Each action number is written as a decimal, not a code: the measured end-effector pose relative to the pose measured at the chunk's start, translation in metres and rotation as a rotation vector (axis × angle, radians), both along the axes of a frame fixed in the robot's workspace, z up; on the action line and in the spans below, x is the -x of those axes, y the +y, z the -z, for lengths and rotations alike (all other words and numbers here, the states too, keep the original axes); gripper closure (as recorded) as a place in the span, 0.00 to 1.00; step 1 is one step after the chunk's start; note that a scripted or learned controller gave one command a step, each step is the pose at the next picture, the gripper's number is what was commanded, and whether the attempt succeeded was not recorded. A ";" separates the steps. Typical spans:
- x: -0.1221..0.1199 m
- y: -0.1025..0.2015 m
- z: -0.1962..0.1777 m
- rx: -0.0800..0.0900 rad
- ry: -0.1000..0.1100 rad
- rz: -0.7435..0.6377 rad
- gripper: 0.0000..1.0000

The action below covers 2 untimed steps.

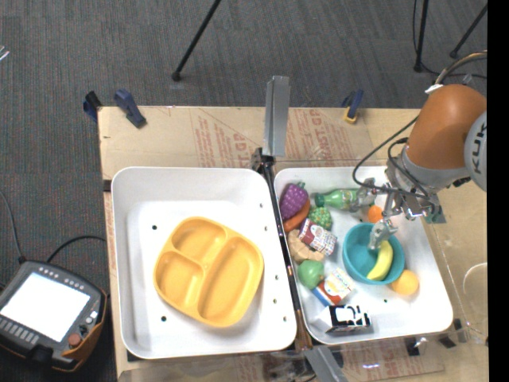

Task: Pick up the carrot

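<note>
1. Carrot (295,220) lies along the left wall of the right bin (440,293), orange tip poking out under the purple grapes (293,200).
2. Gripper (385,231) hangs over the teal bowl (359,255) with the banana (382,263); whether its fingers are apart or closed, I cannot tell.
3. Best approach, I'd judge: cross left and come down clear of the grapes.
4. Left bin (127,213) carries a yellow divided plate (209,270); cardboard-topped bench (199,138), grey carpet around.
</note>
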<state>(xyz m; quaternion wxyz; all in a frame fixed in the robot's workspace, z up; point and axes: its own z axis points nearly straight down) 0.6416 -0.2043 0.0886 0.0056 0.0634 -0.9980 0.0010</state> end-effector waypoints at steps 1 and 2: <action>-0.004 0.002 -0.012 -0.002 -0.015 0.000 1.00; -0.006 -0.006 -0.182 0.000 -0.026 -0.281 1.00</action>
